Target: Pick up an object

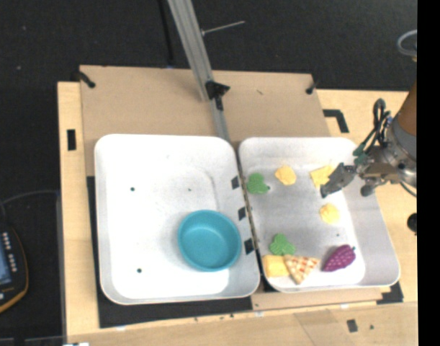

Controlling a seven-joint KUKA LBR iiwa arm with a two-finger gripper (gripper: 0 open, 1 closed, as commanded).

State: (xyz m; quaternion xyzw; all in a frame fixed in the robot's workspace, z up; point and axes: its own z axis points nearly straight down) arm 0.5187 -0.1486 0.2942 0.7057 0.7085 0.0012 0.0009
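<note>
The claw (347,181), fingers spread and holding nothing, hovers beside a yellow wedge (321,174); it should centre over it before closing.

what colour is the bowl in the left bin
Teal blue. The bowl shows clearly in the camera view, near the left bin's front right corner.

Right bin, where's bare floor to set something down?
In the right bin, the free patch lies mid-floor between the green piece and the small yellow piece. The near edge is crowded: pizza slice, grapes. The left bin is bare behind the blue bowl.
</note>
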